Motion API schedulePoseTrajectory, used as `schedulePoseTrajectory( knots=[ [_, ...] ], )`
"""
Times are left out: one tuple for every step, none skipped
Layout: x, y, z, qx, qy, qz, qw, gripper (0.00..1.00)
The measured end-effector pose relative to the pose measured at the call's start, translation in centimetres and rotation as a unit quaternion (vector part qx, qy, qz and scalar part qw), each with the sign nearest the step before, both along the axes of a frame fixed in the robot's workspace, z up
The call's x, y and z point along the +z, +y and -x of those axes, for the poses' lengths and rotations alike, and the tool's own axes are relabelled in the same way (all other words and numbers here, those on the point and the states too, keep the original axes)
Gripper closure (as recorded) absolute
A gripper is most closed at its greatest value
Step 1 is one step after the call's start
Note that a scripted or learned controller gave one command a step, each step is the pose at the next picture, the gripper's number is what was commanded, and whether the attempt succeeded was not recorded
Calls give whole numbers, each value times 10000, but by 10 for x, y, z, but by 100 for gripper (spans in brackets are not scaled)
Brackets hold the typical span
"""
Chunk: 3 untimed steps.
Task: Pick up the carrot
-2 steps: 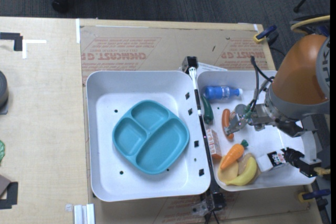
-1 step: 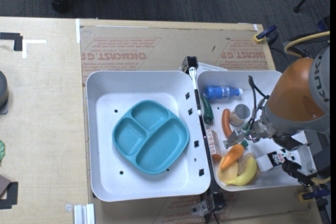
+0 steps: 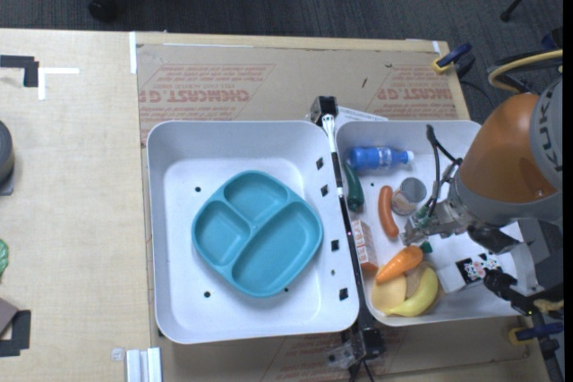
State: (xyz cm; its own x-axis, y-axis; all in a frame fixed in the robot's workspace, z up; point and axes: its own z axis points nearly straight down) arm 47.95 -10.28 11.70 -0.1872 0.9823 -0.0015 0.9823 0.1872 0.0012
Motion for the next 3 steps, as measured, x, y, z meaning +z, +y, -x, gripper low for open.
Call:
schedulePoseTrajectory(
  knots=[
    [0,0,0,-5,1,0,10000,0],
    [-26,5,2,-557,25,-14,9984,0],
    [-17,4,1,-561,16,-9,9984,100]
  ],
)
